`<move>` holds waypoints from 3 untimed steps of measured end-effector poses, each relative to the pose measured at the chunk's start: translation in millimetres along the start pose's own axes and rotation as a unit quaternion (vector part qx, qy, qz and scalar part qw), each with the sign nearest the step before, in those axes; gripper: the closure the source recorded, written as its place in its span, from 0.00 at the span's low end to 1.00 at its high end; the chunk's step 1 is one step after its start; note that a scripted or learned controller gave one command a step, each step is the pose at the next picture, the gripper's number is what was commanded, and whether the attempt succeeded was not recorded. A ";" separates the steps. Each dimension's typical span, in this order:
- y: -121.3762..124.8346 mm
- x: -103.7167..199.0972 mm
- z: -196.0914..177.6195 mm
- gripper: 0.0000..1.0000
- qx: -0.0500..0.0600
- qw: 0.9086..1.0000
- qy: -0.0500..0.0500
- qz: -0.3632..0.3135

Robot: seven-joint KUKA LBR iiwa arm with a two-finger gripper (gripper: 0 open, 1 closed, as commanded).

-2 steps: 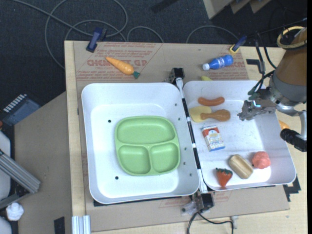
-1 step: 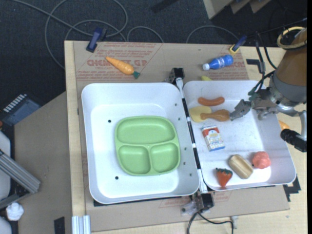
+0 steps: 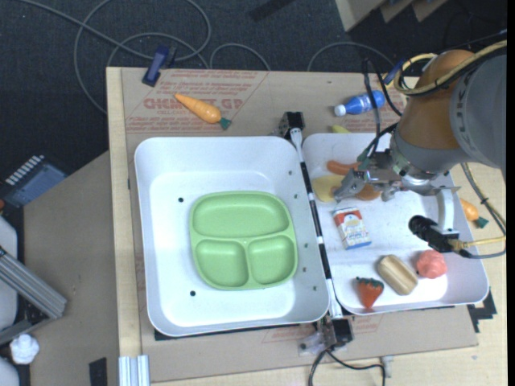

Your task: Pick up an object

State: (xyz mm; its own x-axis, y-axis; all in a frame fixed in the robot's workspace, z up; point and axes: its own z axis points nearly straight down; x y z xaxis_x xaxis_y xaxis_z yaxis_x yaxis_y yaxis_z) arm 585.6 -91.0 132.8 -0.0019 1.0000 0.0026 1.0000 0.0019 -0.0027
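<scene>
Reaching in from the right, the grey arm (image 3: 475, 95) with its orange band hangs low over the upper part of the right bin (image 3: 475, 292); can't tell from this angle how its gripper (image 3: 366, 182) is set, and nothing visibly sits in it.

Left bin (image 3: 161, 215) carries a green divided tray (image 3: 241, 238), not a likely target from this pose.

Candidates lie in the right bin: a tan bread-like roll (image 3: 397, 273) near the front, a pink ball (image 3: 431, 264) just beside it, a red strawberry toy (image 3: 369, 291) by the front wall, and a small red-and-white carton (image 3: 352, 227) mid-bin. A pale yellow piece (image 3: 324, 188) and an orange-red item (image 3: 339, 167) lie close to the tool, against the wall next to the divider.

Judgement: closest picks are the yellow piece and the orange-red item, but both hug the bin wall, so clipping the rim is a risk. To do it well: centre over one item, descend straight, close across its narrow side, then lift slowly and check that it comes up. The carton looks the cleaner choice, flat and apart from its neighbours.

Outside the bins, an orange carrot toy (image 3: 199, 108) and a blue-and-white bottle (image 3: 359, 104) rest on the bench (image 3: 125, 296).
</scene>
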 end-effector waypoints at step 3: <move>80.3 -2.3 48.0 0.00 0.001 1.000 -0.002 0.001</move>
State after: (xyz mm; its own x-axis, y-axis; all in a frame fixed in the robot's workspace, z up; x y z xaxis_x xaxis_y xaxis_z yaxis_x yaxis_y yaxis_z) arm 665.8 -93.0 84.6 -0.0003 1.0000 -0.0007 1.0000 0.0003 -0.0042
